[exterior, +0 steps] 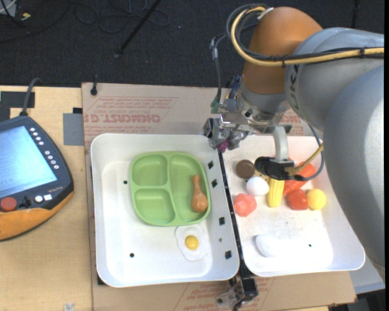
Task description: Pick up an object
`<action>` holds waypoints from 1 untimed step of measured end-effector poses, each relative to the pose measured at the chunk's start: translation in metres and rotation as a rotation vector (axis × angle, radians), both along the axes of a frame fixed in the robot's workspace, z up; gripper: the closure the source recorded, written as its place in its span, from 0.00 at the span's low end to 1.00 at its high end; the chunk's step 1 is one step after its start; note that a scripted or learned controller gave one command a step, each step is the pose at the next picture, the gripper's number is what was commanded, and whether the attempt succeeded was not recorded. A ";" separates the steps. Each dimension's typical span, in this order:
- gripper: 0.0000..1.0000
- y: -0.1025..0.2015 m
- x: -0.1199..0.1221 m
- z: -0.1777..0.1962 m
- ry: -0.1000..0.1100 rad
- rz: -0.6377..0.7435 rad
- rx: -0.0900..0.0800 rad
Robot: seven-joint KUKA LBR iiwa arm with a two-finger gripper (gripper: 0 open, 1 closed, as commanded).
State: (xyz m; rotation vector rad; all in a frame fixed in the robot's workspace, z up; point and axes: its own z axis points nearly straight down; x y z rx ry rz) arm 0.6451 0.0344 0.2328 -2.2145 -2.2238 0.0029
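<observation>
My gripper point(222, 141) hangs over the rear end of the divider between the two white bins. A small purple object point(222, 146) shows between its fingertips, and the fingers look shut on it. In the right bin point(337, 251) lies a cluster: a brown ball point(245, 168), a white egg point(257, 186), a yellow corn cob point(275, 192), a pink-red piece point(245, 204), a red tomato point(297, 200) and a yellow lemon point(317, 199). A flat white object point(269, 245) lies nearer the front.
The left bin point(110, 238) holds a green divided plate point(159, 186) with a brown drumstick point(199, 194) in its right compartment, and a fried egg point(192, 243) in front of it. A tablet pendant point(19, 167) rests on the bench at far left. The arm covers the right bin's back right.
</observation>
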 end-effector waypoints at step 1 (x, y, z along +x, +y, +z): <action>1.00 -0.013 -0.004 -0.017 0.004 -0.003 -0.002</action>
